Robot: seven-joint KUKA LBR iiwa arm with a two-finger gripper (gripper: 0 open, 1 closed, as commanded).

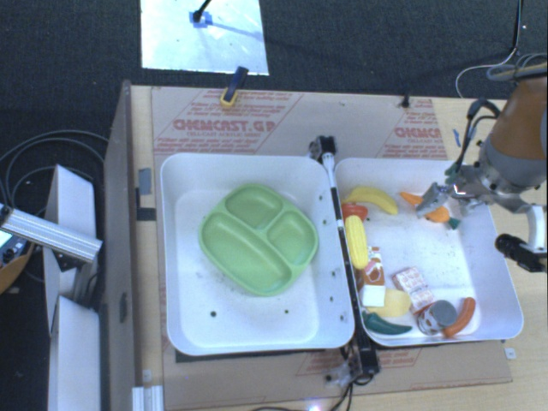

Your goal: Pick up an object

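An orange carrot-like piece (437,214) is lying at the far right end of the right bin (492,255), and the gripper (438,202) is hanging right over it, its grey fingers (431,200) overlapping the piece from above. Whether the jaws are spread, closed or pinching that piece cannot be told from this slanted view.

Taking the orange piece as the landmark: a yellow banana (372,199) is lying to its left, along the same far wall. A corn cob (355,240) is lying below-left of it, beside the wall shared with the left bin (184,315). Nearer the camera, a red-and-white packet (412,283), a grey disc (441,314), a sausage (463,315) and a green pepper (387,324) are clustering. Far to its left, a green divided plate (259,239) is resting in the left bin.
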